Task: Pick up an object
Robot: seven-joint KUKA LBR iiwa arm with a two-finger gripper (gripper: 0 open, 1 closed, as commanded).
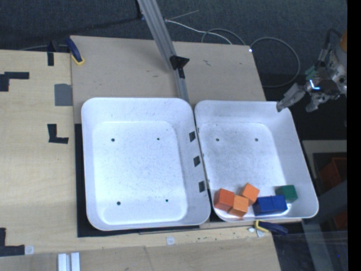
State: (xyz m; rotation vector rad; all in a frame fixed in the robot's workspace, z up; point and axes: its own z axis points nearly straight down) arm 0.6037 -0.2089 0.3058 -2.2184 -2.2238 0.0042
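Note:
Several small blocks lie in the near right corner of the right bin [293, 130]: three orange blocks [226, 198], a blue block [269, 205] and a green block [289, 192]. My gripper [296, 105] hangs at the right edge of the view, just past the far right corner of that bin and well away from the blocks. Its fingers are spread open, and one fingertip [282, 104] points down-left over the bin's rim. Nothing is between them.
The left bin [90, 151] sits beside the right one, with a few black clips along the shared rim. A slanted metal pole [161, 30] rises behind the bins. White cables [271, 44] loop on the bench at the back right.

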